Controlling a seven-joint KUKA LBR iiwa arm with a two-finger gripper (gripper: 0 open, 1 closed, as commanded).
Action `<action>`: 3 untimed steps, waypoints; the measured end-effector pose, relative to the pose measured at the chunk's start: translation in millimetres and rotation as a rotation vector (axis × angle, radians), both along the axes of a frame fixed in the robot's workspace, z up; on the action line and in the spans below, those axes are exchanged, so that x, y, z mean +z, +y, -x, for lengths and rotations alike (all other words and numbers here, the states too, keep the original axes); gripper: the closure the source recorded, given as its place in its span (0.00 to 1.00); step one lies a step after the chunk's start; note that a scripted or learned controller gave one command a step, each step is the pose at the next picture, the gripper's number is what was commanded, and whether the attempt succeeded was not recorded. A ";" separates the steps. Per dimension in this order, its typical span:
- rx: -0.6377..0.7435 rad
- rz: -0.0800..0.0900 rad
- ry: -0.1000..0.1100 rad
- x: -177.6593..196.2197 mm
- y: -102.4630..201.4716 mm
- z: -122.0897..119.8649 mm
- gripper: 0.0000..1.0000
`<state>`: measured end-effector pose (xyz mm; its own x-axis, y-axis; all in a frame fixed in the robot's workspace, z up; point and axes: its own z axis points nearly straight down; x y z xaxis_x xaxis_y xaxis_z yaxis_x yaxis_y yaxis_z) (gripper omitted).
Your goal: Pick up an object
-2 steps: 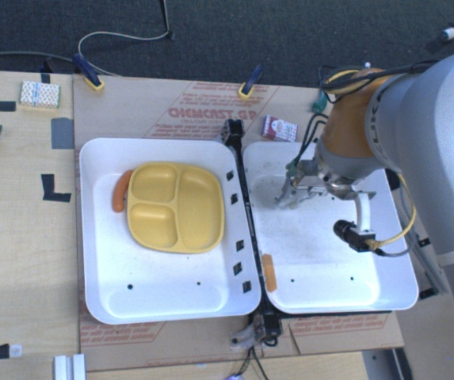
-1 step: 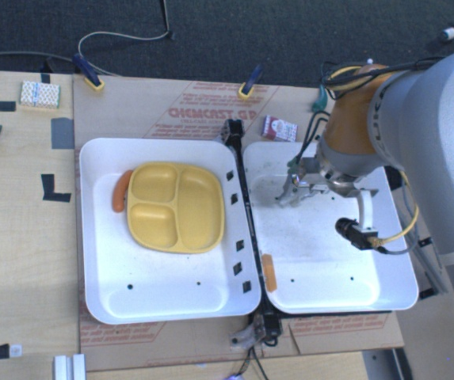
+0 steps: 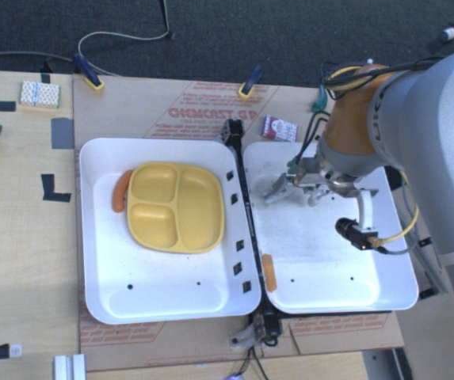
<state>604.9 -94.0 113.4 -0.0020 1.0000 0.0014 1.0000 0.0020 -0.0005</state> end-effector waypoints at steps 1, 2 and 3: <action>0.001 -0.002 0.001 9.2 0.9 0.0 1.00; 0.001 -0.002 0.001 9.1 0.9 0.1 0.00; 0.000 0.002 -0.002 -28.4 -0.7 -63.8 0.00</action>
<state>668.8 -94.8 85.0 -0.0024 1.0000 -0.0002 1.0000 0.0024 0.0015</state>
